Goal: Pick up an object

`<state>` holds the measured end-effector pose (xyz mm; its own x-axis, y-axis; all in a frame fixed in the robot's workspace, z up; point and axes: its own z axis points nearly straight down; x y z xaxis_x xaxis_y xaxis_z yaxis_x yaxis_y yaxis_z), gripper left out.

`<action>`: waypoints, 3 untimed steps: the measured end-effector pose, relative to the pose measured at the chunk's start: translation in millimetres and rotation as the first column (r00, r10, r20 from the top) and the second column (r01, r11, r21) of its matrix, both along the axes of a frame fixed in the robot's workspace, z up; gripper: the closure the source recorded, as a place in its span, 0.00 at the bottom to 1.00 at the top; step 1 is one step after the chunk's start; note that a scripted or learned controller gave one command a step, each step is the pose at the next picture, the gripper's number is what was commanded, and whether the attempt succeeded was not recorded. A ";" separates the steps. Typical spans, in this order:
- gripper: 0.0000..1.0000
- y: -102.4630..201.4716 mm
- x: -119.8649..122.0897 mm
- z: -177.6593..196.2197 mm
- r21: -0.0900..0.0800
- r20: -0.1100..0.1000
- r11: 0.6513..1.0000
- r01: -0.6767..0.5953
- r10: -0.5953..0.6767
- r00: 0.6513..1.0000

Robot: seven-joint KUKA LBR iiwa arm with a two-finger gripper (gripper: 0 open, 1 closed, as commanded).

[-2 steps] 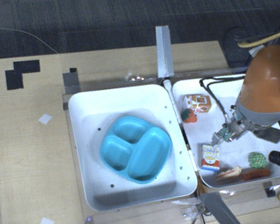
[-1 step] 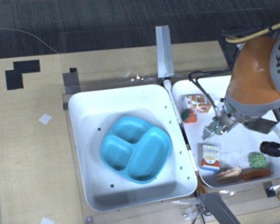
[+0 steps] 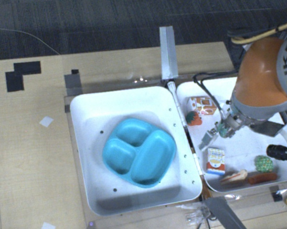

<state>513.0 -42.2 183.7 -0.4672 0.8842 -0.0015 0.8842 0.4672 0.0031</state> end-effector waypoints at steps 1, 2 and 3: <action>0.00 -38.2 -24.8 -0.2 0.000 -0.001 1.000 0.011 -0.011 1.000; 0.00 -52.2 -20.4 -82.8 0.000 0.013 0.999 -0.040 0.040 0.999; 0.00 -52.0 20.9 -20.4 -0.002 0.001 0.936 -0.353 0.353 0.936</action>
